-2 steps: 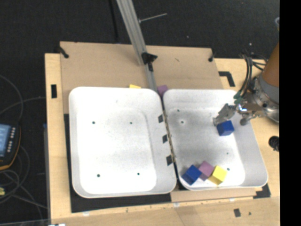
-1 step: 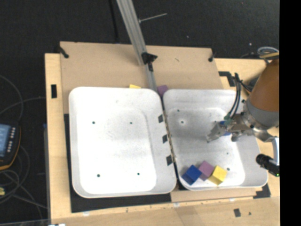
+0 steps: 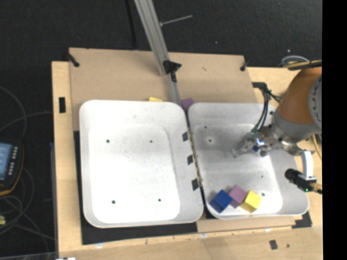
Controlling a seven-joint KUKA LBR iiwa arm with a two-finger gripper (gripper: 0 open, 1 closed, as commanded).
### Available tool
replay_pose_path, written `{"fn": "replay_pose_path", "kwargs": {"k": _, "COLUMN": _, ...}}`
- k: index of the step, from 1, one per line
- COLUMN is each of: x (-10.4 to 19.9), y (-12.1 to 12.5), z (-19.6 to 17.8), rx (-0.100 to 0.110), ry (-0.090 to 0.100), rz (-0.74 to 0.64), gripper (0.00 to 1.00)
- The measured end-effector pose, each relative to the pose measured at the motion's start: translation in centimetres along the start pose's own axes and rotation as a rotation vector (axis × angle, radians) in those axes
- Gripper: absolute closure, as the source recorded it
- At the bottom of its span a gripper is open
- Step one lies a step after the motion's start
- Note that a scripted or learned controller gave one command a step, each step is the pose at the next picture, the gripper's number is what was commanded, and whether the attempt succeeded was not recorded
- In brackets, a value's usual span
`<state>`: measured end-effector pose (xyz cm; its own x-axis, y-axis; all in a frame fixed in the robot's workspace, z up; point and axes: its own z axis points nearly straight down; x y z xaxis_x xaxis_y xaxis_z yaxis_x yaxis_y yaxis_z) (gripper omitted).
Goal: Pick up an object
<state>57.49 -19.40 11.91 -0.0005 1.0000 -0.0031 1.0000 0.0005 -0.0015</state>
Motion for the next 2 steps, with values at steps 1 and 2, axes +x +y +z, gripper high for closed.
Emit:
{"fn": "replay_pose_path", "kwargs": {"k": 1, "x": -1.4, "y": 5.0, "z": 2.3, "rx": -0.006, "ry": 0.001, "rz": -0.004, "gripper": 0.00}}
{"fn": "replay_pose_path", "kwargs": {"k": 2, "x": -1.3, "y": 9.3, "z": 2.1, "rx": -0.007, "ry": 0.001, "rz": -0.003, "gripper": 0.00}}
